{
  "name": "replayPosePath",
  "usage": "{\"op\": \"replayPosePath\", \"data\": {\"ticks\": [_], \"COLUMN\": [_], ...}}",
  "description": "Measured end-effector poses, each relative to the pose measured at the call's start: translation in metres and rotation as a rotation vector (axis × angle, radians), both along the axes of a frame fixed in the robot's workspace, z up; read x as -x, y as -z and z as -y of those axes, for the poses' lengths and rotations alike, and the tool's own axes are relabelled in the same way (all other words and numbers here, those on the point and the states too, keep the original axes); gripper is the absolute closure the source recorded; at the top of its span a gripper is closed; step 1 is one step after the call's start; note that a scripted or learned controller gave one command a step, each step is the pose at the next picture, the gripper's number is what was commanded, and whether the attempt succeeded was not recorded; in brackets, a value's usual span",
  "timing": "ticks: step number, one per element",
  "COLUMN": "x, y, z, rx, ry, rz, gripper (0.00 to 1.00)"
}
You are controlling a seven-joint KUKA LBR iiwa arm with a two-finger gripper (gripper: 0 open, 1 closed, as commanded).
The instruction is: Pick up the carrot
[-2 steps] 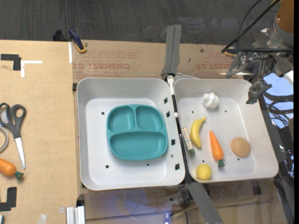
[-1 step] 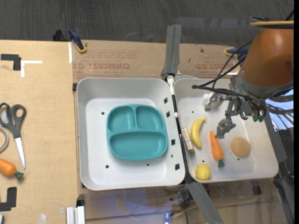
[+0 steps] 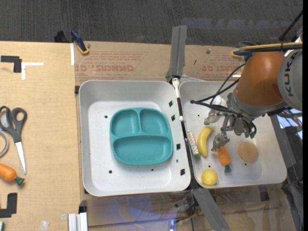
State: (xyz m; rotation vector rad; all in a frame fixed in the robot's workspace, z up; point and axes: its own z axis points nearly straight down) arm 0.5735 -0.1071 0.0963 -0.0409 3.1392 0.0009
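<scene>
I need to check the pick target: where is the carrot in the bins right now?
In the camera view the carrot lies in the right bin, between the banana and the tan egg-like ball, above the lemon, just under the end effector.

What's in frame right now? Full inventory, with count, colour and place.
carrot: 1, orange with green end, right bin, just under the gripper
banana: 1, yellow, right bin, left of the carrot
lemon: 1, yellow, right bin, near edge
egg-shaped item: 1, tan, right bin, right of the carrot
divided plate: 1, teal, left bin
bins: 2, white, side by side on the bench
scissors: 1, grey handles, bench at far left
second carrot: 1, orange, bench at far left, below the scissors
arm: 1, grey with orange band, over the right bin
gripper: 1, metal, above the carrot's upper end
</scene>
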Motion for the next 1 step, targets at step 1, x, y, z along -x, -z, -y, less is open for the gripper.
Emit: {"op": "replayPosePath", "data": {"ticks": [1], "x": [0.0601], "y": [0.0043], "z": [0.0129], "rx": [0.000], "ry": [0.155], "rz": [-0.001], "gripper": [0.00]}}
